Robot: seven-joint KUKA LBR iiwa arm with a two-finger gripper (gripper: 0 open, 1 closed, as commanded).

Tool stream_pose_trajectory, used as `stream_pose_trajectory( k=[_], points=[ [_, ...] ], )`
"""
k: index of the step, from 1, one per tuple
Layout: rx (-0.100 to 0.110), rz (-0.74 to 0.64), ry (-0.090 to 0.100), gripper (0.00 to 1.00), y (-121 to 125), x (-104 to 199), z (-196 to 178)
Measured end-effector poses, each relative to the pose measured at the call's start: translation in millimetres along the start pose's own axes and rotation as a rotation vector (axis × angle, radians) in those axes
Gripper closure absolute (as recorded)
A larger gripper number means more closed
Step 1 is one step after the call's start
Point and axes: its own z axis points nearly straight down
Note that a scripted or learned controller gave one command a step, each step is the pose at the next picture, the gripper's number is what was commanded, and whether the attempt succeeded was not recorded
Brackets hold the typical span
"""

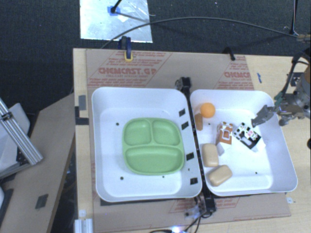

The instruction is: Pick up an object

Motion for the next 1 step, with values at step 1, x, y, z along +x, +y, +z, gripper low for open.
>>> stream_pose_trajectory(
  k=[1],
  points=[
    [-0.01,-0.003,-0.002,0.0,1.9,0.4,-5.2]
  ],
)
